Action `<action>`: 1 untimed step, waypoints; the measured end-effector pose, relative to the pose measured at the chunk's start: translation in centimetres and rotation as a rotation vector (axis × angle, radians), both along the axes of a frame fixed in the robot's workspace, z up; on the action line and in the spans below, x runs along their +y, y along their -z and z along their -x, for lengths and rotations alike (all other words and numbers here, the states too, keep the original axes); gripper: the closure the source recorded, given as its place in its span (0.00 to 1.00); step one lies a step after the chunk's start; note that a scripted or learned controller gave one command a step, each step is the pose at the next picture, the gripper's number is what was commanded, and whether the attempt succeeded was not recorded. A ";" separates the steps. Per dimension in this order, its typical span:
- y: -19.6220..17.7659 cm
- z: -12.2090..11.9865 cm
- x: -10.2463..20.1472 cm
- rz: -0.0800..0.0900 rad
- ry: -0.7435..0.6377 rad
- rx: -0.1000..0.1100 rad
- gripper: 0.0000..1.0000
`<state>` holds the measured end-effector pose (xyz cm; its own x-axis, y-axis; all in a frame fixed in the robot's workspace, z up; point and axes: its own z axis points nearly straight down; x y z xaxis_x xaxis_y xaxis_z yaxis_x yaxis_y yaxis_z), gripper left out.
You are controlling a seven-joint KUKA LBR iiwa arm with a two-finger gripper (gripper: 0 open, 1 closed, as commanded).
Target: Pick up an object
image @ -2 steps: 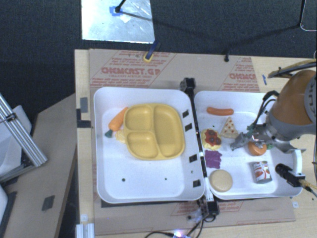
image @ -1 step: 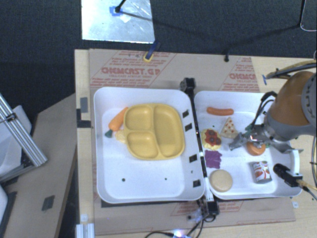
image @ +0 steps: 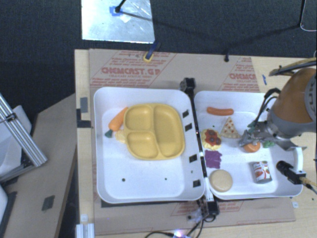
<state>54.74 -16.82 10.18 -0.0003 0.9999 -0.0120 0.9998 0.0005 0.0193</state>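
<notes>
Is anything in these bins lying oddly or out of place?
One thing: the toy carrot in the left bin rests partly on the rim of the yellow divided plate, not in a compartment. In the right bin, the small can lies on its side. Nothing looks spilled or broken.

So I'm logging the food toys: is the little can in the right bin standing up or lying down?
Lying down. The can shows its red and white label side along its length, resting on the right bin floor.

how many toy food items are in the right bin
7: hot dog at the back, pizza slice, small pizza, purple piece, bun in front, can, orange item under the gripper. The arm may hide more.
</notes>
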 end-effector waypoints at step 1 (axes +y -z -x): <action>-5.6 -0.7 -0.9 -0.010 -0.003 0.014 1.00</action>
<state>55.43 -17.69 15.81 -0.0033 1.0000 -0.0019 1.0000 0.0033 0.0051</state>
